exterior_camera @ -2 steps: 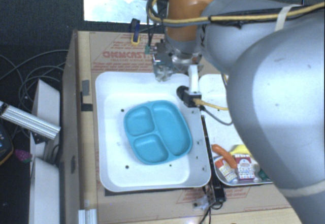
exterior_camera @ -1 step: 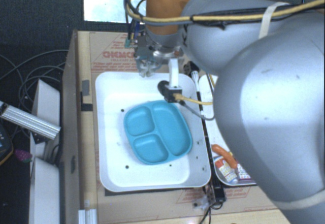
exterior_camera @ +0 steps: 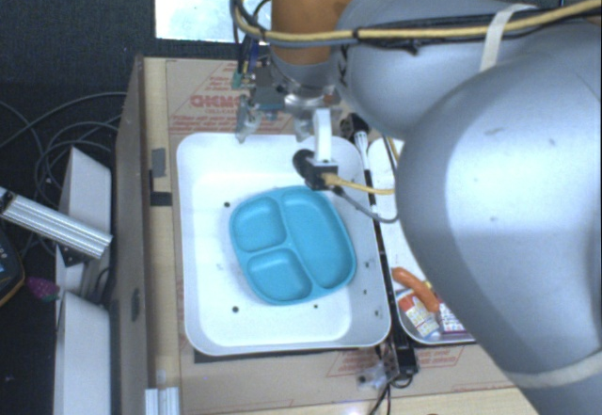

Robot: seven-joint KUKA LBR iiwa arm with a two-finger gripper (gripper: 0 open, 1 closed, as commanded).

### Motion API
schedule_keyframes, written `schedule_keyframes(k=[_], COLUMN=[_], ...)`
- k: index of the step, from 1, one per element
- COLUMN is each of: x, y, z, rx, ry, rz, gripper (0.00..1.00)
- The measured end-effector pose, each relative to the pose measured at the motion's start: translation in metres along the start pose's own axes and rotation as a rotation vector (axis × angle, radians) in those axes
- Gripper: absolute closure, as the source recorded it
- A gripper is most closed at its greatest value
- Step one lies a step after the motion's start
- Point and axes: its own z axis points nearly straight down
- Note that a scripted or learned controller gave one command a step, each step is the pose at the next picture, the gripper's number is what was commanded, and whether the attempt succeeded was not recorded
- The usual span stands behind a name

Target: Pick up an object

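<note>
Plate [exterior_camera: 292, 244], blue, split into three wells: likeliest pick, lying in the left bin [exterior_camera: 202, 215] as seen from the camera.

Nearest, in the near corner of the right bin [exterior_camera: 380, 157]: an orange stick-like thing [exterior_camera: 414, 284] and a printed packet [exterior_camera: 431, 319] just beside it, both half hidden under the arm [exterior_camera: 489, 168]. Too covered to say more of them.

Farther in, at the middle of the left bin: the plate again, flat and right way up, turned at an angle to the bin's edges, a little closer to the right edge than to the left. Nothing in its wells; bare white floor all round it.

Farthest, at the far edge of that bin: the gripper [exterior_camera: 275, 126], pointing down, fingers apart and nothing between them. Clear of the plate's far rim, not touching it. Height above the bin floor impossible to tell from this slant.

Step in hand, as a judgement: approach, before any grasp; nothing lifted yet.

Next move, likewise a judgement: a shift from the far edge toward the bin's middle, then a descent with one finger on each side of the plate's raised rim or of a divider between wells. Probably too broad to be spanned whole, and smooth and shallow, so a pinch on an edge is needed, square and well seated before any lift.
</note>
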Motion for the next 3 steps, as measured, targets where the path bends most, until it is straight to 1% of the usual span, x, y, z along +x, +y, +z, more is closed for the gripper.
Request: schedule_keyframes(k=[1,2,3], x=[0.000,0.038,0.036], y=[-0.035,0.001,-0.036], z=[0.089,0.039,0.118], rx=[0.005,-0.001,-0.014], ry=[0.000,0.001,0.003], rz=[0.005,0.000,0.001], gripper=[0.00,0.00,0.00])
